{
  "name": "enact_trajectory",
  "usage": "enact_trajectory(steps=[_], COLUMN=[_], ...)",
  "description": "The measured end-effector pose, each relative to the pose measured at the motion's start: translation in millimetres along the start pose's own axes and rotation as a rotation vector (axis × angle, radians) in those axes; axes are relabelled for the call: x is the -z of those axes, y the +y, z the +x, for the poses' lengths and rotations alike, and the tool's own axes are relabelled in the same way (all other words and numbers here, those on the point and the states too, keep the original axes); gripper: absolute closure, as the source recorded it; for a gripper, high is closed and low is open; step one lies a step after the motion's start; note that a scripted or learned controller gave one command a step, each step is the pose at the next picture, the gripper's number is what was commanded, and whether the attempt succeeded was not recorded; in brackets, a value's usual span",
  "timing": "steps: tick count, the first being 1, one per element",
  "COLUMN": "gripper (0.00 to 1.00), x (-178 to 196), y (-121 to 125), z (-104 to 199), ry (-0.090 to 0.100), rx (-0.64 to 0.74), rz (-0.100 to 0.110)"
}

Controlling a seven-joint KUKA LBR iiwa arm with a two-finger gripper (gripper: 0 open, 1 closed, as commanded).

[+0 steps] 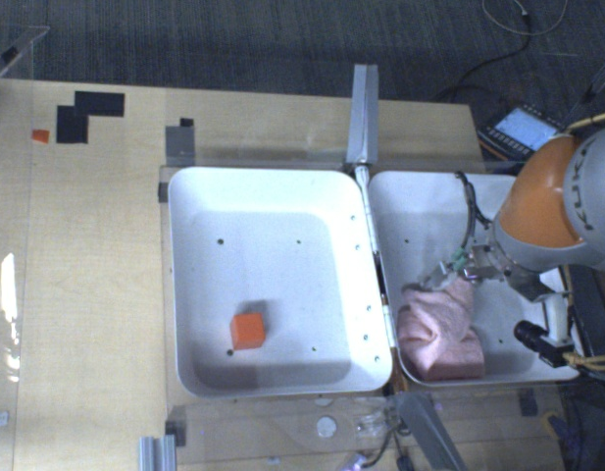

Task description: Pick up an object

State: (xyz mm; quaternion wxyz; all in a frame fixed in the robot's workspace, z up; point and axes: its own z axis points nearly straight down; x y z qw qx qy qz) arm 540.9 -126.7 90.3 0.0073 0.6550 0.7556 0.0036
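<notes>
A pink crumpled cloth (439,334) lies in the front left part of the right bin (420,214). An orange block (248,331) rests on the floor of the left bin (273,199), toward its front left. My gripper (459,266) is low in the right bin, at the cloth's upper right edge and seemingly touching it. The grey arm with its orange band (537,204) comes in from the right and hides the bin's right side. Whether the cloth is held cannot be made out.
A metal divider post (363,116) stands behind the seam between the two bins. On the wooden bench at far left are black shapes (84,114) and a small orange marker (40,136). Cables and a device (523,128) lie at the back right.
</notes>
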Motion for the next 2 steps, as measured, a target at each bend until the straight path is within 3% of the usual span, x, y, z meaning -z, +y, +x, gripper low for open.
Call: enact_trajectory(steps=[1,2], gripper=[1.00,1.00], x=[14,159], y=[5,33], z=[-1,28], ry=[-0.005,0.002], rx=[0.003,-0.205], rz=[-0.013,0.006])
